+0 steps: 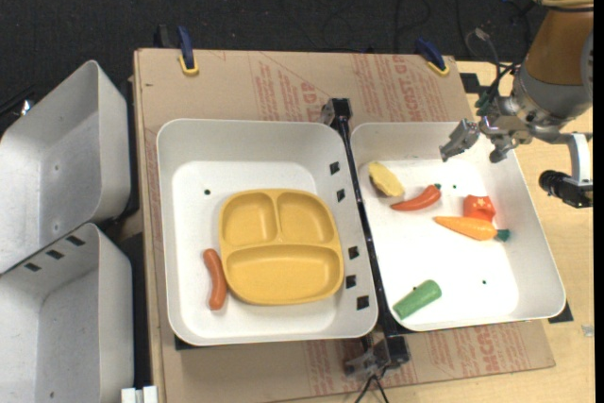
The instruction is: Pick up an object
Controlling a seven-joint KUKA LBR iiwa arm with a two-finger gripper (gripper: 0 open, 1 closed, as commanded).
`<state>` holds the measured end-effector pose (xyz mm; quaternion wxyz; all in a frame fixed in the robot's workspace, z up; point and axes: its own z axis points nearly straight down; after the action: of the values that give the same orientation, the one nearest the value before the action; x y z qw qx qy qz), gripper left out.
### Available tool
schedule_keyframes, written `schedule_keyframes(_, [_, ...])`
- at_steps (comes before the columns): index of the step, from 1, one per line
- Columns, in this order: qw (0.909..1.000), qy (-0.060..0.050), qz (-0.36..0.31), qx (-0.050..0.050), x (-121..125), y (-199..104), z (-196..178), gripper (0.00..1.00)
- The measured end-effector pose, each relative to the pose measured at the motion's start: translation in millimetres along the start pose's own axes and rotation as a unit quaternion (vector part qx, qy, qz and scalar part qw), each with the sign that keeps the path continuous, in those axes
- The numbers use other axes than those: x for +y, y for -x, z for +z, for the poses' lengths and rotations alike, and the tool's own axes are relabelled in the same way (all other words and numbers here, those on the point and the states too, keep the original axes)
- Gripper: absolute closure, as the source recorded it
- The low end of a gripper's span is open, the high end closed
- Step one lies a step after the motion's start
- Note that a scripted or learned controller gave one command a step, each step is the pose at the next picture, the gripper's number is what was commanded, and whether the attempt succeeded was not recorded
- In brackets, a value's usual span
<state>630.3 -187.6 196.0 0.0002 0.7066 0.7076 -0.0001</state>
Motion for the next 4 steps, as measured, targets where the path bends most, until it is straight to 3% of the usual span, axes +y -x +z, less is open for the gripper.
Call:
schedule_keyframes(2, [1.0000, -0.002, 0.001, 0.001, -2.1, 4.1, 106.5, 0.00])
schedule_keyframes(3, [1.0000, 0.001, 0.000, -0.001, 0.1, 4.4, 92.5, 1.00])
schedule_keyframes(4, [1.0000, 0.004, 0.000, -0.001, 1.9, 5.8, 27.9, 1.00])
